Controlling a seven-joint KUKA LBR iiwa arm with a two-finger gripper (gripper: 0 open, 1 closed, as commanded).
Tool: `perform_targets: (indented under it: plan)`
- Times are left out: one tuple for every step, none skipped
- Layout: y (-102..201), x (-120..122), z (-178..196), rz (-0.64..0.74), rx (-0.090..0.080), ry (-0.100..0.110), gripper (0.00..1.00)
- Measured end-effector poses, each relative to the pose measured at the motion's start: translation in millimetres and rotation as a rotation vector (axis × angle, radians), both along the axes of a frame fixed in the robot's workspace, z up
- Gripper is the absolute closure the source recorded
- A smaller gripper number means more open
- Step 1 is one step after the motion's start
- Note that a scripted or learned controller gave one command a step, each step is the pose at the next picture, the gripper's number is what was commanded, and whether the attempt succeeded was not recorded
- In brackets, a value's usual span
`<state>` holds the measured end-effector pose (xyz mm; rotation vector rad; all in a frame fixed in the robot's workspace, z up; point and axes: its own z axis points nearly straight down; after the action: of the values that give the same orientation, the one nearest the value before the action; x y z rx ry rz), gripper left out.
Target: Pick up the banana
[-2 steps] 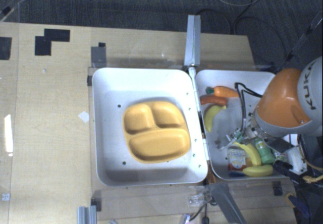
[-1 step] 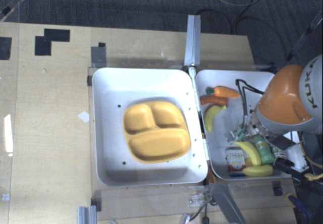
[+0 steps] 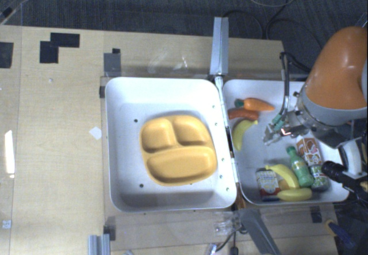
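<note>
Reaching in from the right, grey arm (image 3: 339,84) with its big orange band bulging over the upper right corner of the right bin (image 3: 253,190). Wrist angled down and to the left, gripper (image 3: 278,131) hanging over the middle of that bin, above bare white floor. Fingers too small and blurred to read, so cannot tell how far apart, and nothing visibly between them.

Down at the near edge of the right bin, the banana (image 3: 284,174): yellow, curved, lying on its side between a small can (image 3: 267,181) on its left and a green bottle (image 3: 299,167) on its right. Just below it, touching or nearly so, a yellow lemon-like piece (image 3: 295,194). Gripper near the banana but clearly apart from it, up and slightly left.

Up in the far left corner of the same bin, an orange carrot (image 3: 256,104), a reddish piece (image 3: 242,114) beside it, and a pale yellow-green fruit (image 3: 239,132) leaning along the left wall. Behind the bottle, a small printed carton (image 3: 309,148), partly tucked under the arm.

Over in the left bin (image 3: 123,150), 1 yellow tray (image 3: 177,147) with 3 compartments, sitting flat in the middle. 2 bins side by side on the wooden bench (image 3: 52,133).
</note>
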<state>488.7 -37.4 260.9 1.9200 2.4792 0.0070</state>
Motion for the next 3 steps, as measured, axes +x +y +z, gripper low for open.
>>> perform_targets:
  plan:
    - [0,0,0,0.001,0.000,0.000,0.00]
    - [-7,-1,-77,0.091,0.000,0.003,0.00]
    - [-56,-1,-137,0.403,-0.002,0.004,0.00]
